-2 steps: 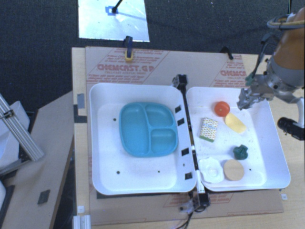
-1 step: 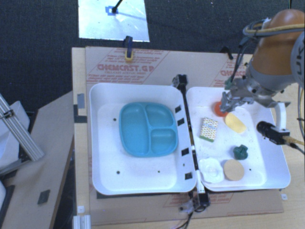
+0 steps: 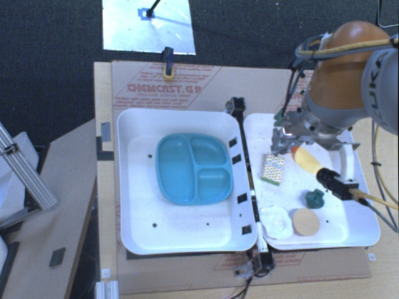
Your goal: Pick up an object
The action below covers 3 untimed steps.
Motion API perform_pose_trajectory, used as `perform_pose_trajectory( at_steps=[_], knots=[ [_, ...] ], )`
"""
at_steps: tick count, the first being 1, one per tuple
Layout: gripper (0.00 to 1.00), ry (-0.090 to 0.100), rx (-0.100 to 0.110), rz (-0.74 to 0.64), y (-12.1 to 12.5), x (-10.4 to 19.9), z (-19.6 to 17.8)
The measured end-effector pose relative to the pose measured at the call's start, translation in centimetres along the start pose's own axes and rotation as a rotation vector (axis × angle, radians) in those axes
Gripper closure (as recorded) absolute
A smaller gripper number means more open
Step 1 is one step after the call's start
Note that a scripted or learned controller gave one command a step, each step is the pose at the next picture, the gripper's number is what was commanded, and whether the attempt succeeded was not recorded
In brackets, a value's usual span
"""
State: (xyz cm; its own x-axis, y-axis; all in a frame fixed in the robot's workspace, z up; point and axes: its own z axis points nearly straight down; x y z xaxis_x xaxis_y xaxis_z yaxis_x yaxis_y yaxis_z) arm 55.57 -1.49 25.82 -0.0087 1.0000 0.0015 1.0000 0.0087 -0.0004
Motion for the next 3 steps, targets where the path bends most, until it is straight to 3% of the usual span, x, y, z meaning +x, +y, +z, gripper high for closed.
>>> perform_pose_trajectory(
  at_steps=[2,3],
  knots=[
    [1.0,0.0,0.001,-0.001,-2.4,9.9,3.5],
    [0.0,-0.001,-0.001,0.006,-2.3,9.5,3.4]
  ],
)
